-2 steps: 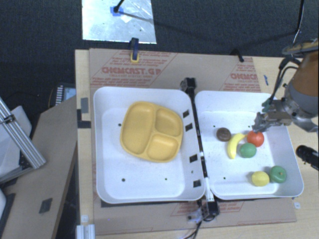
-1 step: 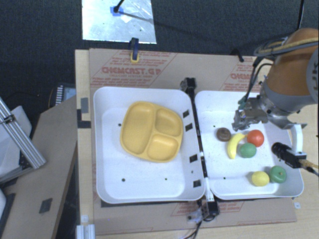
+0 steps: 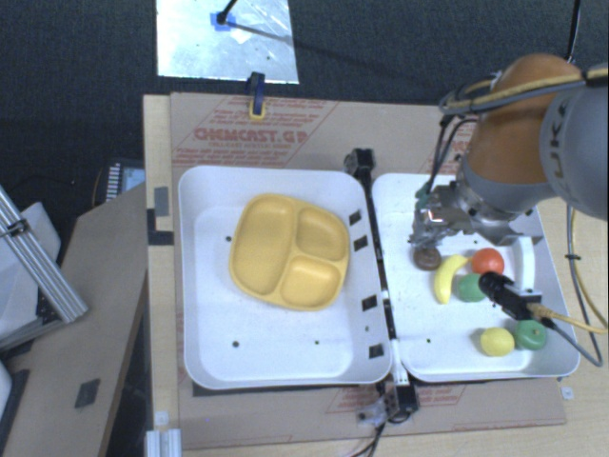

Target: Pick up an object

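Two bins | gripper [image 3: 430, 225] hovers over brown round piece [image 3: 425, 255] in right bin [image 3: 400, 284], grasp state unclear | risk: crowding banana [image 3: 447, 277] deflects pick, judged likely.

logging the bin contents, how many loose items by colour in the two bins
yellow: 3 (divided plate, banana, lemon)
green: 2 (one, another)
orange-red: 1 (ball)
brown: 1 (round piece)
total: 7
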Robot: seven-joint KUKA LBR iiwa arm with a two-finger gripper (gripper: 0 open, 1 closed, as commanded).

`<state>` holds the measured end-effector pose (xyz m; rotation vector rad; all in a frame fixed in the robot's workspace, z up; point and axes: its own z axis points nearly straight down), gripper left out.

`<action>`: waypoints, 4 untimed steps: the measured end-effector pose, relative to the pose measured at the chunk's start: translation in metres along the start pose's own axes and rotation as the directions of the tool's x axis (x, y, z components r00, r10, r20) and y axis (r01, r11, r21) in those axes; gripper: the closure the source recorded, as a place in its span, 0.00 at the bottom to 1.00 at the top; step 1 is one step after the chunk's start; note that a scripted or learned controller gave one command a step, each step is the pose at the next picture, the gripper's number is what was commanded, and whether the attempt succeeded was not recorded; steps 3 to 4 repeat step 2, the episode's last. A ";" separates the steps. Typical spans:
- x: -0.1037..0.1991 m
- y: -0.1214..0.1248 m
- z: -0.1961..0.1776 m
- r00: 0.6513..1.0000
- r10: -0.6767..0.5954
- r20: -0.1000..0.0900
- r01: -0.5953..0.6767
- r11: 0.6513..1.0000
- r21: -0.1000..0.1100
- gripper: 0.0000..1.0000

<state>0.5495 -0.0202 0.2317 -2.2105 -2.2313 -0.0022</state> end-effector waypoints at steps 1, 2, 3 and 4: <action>0.054 0.003 -0.005 1.000 -0.001 0.000 0.001 1.000 -0.001 1.00; 0.100 0.019 0.010 1.000 0.001 0.001 -0.001 1.000 -0.001 1.00; 0.100 0.019 0.010 1.000 0.001 0.001 -0.001 1.000 -0.001 1.00; 0.100 0.019 0.010 1.000 0.001 0.001 -0.001 1.000 -0.001 1.00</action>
